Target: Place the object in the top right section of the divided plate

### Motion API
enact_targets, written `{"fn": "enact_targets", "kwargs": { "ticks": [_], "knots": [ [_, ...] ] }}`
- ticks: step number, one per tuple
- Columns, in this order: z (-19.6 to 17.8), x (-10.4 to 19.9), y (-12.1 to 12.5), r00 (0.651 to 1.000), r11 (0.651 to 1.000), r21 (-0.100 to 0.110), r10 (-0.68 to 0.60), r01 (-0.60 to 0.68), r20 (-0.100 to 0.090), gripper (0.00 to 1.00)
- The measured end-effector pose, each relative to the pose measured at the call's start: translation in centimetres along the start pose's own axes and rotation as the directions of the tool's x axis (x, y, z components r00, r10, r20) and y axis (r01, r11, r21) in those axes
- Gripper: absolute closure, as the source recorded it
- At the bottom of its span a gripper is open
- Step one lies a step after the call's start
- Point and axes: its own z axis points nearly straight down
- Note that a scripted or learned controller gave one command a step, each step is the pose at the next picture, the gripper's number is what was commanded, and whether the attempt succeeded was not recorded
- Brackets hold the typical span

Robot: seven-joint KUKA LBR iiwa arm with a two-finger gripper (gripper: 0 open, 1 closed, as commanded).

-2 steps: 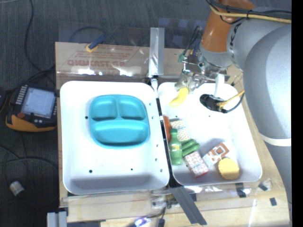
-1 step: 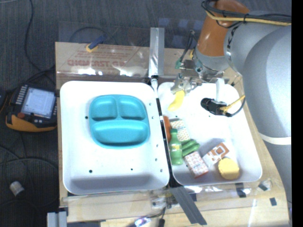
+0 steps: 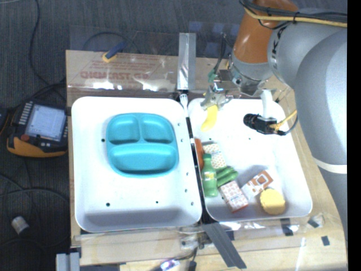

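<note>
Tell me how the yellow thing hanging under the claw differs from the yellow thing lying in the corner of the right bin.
The banana-shaped yellow piece is long and slim, while the yellow lump is short and rounded. The banana-shaped piece hangs upright between the fingers of the claw at the right bin's far left end; the lump rests on the bin floor at its near right corner, beside a small red and white carton. Both are yellow.

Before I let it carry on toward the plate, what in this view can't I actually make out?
- Gripper: small against the bin rim; the grip on the yellow object hanging below it is unclear.
- Orange item: mostly hidden by the wall between the bins.
- Divided plate: section depth unreadable from above.
</note>
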Motion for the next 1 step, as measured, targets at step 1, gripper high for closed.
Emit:
{"fn": "enact_targets", "kwargs": {
  "ticks": [1],
  "knots": [
    [1.46, 5.74, 0.3, 0.985, 0.985, 0.001, -0.175, 0.175, -0.002, 1.0]
  ]
}}
